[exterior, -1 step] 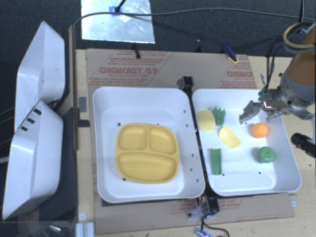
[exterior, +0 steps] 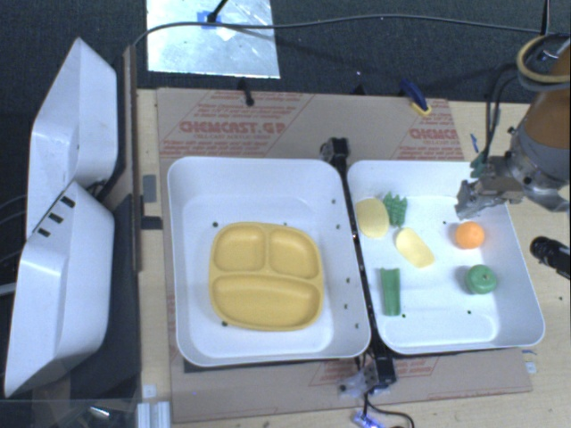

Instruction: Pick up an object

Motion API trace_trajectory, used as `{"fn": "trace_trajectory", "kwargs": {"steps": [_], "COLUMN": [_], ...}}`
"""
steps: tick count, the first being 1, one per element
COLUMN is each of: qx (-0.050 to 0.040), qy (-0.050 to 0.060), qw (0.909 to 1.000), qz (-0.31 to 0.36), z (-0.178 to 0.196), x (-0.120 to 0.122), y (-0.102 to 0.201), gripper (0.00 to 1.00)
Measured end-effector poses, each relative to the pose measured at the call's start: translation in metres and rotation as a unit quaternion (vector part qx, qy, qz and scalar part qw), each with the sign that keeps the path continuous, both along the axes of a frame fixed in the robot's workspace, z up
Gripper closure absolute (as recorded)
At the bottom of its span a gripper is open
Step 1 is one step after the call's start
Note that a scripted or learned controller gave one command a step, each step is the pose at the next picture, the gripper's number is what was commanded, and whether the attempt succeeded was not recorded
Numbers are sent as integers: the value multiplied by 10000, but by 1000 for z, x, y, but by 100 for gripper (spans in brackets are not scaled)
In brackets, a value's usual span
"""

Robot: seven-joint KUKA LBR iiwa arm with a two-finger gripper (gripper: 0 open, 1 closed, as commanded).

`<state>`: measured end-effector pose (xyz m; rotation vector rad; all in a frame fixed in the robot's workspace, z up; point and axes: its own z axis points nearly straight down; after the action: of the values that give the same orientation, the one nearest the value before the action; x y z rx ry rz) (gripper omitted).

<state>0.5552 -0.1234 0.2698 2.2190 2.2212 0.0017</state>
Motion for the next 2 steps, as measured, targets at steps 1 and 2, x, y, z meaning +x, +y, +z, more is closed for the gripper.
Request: {"fn": "trace_trajectory", "kwargs": {"steps": [1,2], "qx": [4,6], "qy": [-2,-3], "qw": [10000,10000], "qz": [20,14], "z": [1,16], "x": [49,74], "y": [46,84], "gripper": [100,100]}}
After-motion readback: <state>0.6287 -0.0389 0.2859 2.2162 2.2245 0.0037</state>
